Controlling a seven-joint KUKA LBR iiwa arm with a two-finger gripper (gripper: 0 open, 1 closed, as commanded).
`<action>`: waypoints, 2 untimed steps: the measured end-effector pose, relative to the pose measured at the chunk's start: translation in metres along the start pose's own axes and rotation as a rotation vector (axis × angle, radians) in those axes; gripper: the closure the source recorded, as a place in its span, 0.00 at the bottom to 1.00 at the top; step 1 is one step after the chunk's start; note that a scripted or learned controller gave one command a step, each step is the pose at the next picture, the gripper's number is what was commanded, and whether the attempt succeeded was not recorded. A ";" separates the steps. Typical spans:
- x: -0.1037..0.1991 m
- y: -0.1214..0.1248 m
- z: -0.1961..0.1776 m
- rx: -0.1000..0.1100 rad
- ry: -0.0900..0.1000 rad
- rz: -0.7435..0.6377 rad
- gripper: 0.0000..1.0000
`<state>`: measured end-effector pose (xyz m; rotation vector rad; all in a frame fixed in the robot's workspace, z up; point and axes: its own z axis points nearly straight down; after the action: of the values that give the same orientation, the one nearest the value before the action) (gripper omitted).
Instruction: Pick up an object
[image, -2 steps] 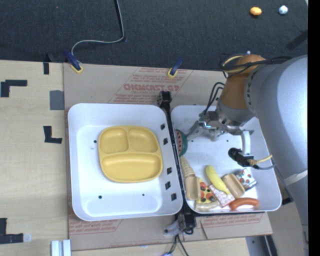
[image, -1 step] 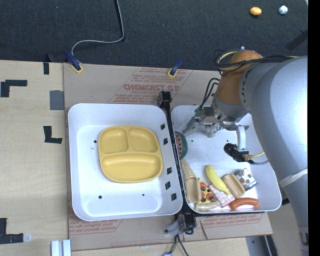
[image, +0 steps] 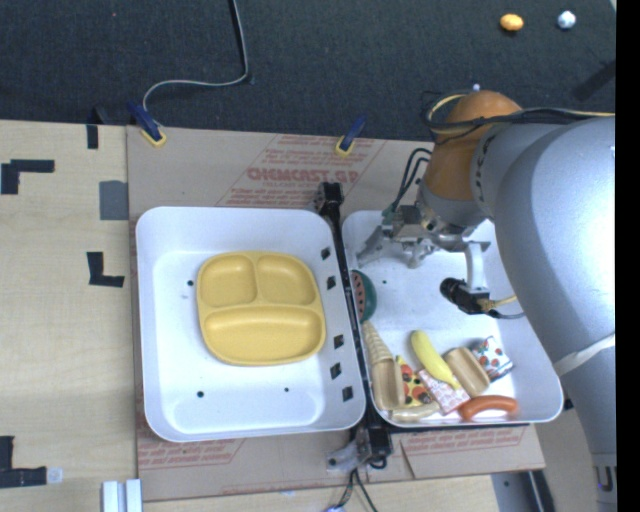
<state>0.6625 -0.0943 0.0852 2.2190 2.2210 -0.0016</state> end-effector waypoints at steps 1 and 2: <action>0.000 -0.002 0.000 -0.001 0.000 -0.001 0.00; -0.002 0.000 0.000 0.000 0.001 -0.001 0.00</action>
<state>0.6621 -0.0963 0.0853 2.2182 2.2228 -0.0010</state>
